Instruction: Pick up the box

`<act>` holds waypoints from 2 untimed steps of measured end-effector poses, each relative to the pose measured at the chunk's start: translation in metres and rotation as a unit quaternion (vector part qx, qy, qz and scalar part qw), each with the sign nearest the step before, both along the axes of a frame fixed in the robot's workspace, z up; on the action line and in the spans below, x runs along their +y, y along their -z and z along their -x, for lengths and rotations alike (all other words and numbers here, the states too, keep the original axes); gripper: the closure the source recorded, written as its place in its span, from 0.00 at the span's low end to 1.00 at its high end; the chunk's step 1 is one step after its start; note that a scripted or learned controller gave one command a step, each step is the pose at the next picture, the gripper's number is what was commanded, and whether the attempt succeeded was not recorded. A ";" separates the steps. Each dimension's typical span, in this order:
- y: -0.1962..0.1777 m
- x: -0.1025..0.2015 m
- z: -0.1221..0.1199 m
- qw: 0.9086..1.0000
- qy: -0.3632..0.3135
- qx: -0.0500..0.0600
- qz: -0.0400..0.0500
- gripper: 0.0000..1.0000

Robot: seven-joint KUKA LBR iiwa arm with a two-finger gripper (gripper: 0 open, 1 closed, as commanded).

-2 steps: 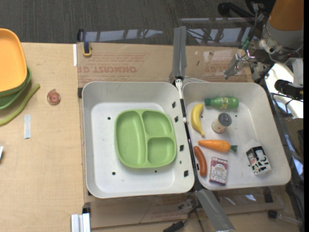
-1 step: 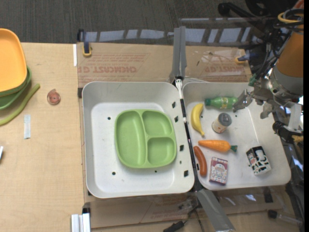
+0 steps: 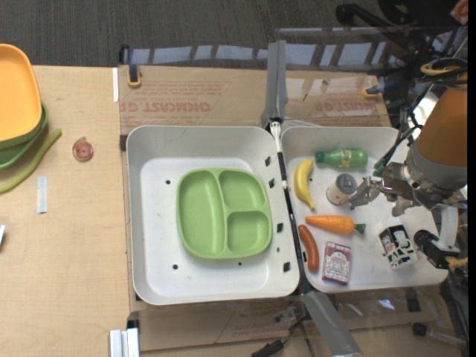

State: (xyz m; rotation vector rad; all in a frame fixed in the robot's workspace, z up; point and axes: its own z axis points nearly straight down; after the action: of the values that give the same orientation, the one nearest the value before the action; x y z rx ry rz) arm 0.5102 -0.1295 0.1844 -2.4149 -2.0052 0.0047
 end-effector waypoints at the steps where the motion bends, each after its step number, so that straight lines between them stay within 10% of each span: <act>1: 0.061 0.033 0.032 1.000 0.004 0.001 0.000 0.00; 2: 0.094 0.037 0.034 1.000 0.000 0.000 0.000 0.00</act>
State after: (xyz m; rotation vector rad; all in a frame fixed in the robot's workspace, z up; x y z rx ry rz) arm 0.4761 -0.0928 0.0904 -2.4146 -2.0040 0.0048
